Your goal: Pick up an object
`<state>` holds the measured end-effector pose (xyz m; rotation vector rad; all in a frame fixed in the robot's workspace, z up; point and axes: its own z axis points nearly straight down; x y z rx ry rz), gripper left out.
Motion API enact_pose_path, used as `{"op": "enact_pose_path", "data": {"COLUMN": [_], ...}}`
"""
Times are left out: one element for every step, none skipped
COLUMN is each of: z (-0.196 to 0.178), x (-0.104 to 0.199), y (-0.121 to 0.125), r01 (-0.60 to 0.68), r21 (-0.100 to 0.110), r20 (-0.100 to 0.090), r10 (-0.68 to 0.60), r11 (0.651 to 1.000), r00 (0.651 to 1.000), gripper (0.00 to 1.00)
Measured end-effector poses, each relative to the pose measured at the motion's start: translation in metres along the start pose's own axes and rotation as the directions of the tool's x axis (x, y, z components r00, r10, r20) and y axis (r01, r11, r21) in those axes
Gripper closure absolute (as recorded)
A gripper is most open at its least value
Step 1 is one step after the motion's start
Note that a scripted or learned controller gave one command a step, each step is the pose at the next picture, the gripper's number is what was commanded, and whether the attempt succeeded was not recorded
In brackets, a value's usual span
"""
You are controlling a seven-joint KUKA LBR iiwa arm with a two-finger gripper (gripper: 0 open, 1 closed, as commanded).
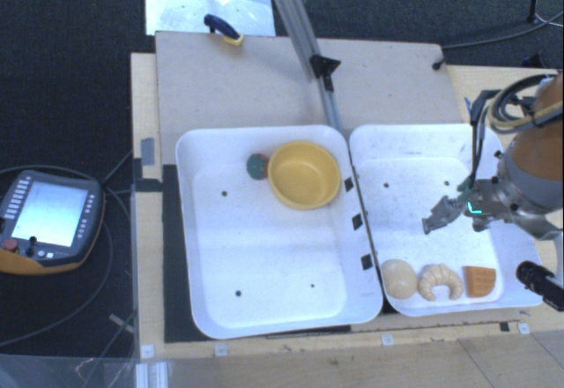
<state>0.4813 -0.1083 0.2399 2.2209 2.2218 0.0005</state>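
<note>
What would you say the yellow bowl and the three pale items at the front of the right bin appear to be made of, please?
The yellow bowl looks like smooth matte plastic: uniform colour, soft sheen. The pale egg-shaped item, the ridged croissant shape and the orange wedge look like moulded toy food, probably plastic or rubber; the view is too coarse to be sure.

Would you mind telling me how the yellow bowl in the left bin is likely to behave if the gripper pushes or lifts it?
The yellow bowl looks rigid and probably light, so a push would likely slide it across the smooth bin floor. Standing upright and wide, it seems unlikely to tip.
</note>
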Motion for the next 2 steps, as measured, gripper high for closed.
{"op": "enact_pose_path", "data": {"z": [0.000,0.062], "x": [0.000,0.000], "y": [0.000,0.001], "r01": [0.000,0.000], "r21": [0.000,0.004], "r20": [0.000,0.000], "r10": [0.000,0.000], "r11": [1.000,1.000], "r00": [1.000,1.000], "gripper": [0.00,0.00]}}
